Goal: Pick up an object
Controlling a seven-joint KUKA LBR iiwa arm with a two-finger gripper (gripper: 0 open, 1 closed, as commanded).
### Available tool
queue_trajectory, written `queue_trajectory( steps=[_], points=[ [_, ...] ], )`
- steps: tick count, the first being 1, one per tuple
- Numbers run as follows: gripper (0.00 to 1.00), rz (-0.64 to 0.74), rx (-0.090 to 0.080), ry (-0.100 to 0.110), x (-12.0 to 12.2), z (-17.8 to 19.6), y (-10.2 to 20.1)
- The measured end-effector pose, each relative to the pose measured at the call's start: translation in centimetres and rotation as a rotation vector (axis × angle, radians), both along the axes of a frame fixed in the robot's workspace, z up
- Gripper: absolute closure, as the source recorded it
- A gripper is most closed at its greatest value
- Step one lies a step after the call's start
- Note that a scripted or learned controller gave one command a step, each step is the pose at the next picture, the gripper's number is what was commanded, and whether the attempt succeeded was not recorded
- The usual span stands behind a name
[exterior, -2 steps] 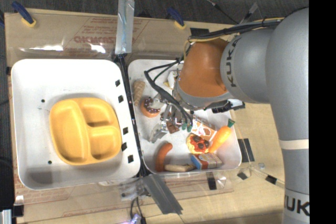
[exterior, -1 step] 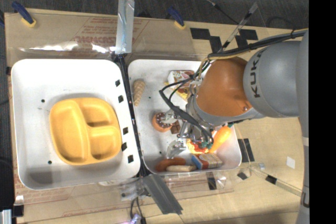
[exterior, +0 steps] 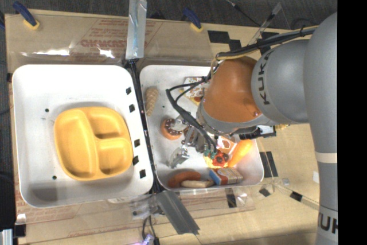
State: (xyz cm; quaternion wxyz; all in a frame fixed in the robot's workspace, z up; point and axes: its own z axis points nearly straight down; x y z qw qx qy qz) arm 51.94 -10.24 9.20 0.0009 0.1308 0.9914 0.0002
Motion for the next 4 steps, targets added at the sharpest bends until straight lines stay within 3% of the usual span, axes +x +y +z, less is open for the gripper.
queue_trajectory(
  steps=[1,2,3,4],
  points=[
    [1.00,0.005,-0.001,-0.005,0.2,1.1,0.1],
    [1.00,-0.235,-0.002,-0.007,2.9,14.1,-2.8],
    [1.00,-0.456,0.000,-0.001,6.5,16.3,1.1],
    [1.00,-0.449,-0.001,-0.002,6.6,17.3,1.2]
  ],
)
